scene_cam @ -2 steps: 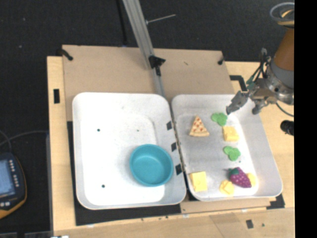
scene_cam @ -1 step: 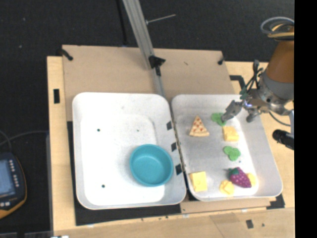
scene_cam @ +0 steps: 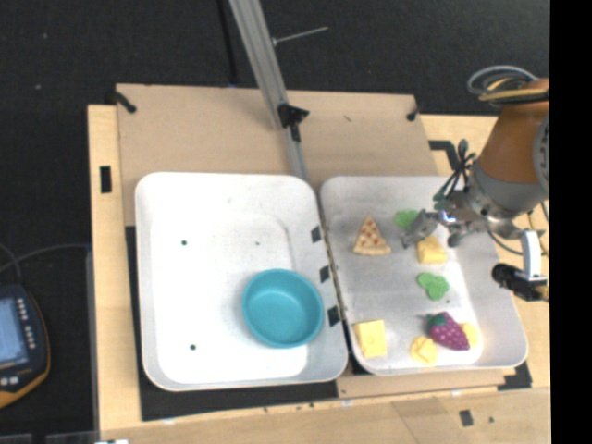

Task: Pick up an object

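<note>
My gripper [scene_cam: 437, 231] hangs over the upper right part of the right bin [scene_cam: 481, 363], fingers spread open with nothing between them. A small yellow block [scene_cam: 431, 252] lies just below it. A green piece [scene_cam: 406, 218] sits by the left finger. A pizza-slice toy [scene_cam: 371, 238] lies further left. Toward the front are a green toy [scene_cam: 432, 285], purple grapes [scene_cam: 448, 330], a small yellow piece [scene_cam: 423, 349] and a pale yellow block [scene_cam: 371, 338].
The left bin [scene_cam: 185, 211] holds a blue bowl [scene_cam: 281, 307] near its front right corner. A grey pole [scene_cam: 264, 58] slants in from the back to the gap between the bins. A handheld pendant [scene_cam: 17, 336] sits off the bench at left.
</note>
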Tool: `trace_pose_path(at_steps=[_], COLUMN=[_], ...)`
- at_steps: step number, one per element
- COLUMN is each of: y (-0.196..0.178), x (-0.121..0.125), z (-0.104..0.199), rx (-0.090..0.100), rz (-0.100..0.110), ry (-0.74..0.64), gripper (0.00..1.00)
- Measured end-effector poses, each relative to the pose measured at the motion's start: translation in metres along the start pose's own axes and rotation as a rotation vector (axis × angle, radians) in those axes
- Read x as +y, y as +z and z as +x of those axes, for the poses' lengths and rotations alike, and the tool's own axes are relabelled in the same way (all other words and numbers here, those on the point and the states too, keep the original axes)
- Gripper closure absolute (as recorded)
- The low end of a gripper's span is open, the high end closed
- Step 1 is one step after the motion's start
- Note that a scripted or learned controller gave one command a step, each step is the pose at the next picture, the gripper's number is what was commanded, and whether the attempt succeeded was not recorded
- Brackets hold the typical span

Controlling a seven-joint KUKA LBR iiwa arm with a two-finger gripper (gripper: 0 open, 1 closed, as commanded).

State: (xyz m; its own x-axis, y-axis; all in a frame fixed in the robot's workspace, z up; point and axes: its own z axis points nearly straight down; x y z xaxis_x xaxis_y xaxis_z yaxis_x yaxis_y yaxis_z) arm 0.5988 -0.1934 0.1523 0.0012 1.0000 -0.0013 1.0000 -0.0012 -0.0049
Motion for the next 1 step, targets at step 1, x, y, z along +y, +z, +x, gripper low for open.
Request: trace_pose_path(at_steps=[1], y=[-0.0150], x=[0.0018], z=[-0.0009], rx=[-0.001], rz=[-0.009], ry=[0.003], gripper=[1.00])
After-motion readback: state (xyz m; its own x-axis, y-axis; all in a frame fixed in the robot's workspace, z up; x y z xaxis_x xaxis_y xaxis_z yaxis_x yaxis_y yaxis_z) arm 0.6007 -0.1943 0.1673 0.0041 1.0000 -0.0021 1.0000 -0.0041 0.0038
